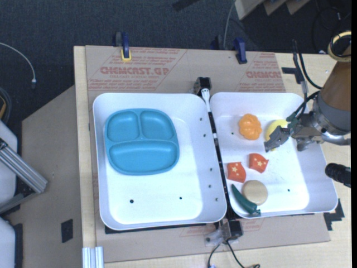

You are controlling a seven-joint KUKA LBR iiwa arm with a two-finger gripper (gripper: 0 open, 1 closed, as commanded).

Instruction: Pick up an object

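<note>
In the right bin [312, 197] lie an orange pepper-like toy [250, 126], a yellow piece [273, 128], two red pieces [236, 172] [258, 162] and a beige round piece [255, 191] with a green strip [243, 201] beside it. My gripper [289, 143] hangs over this bin's upper right part, just right of the yellow piece. It is open, and bare bin floor shows between its two dark fingers [274, 141]. The left finger partly covers the yellow piece's lower edge. Nothing sits between the fingers.
The left bin [156, 205] holds a blue divided plate [142, 141]. A black divider with a clamp [203, 85] runs between the bins. The arm's grey body with its orange band [340, 88] enters from the right. Blue clamps [124, 42] stand on the cardboard's far edge.
</note>
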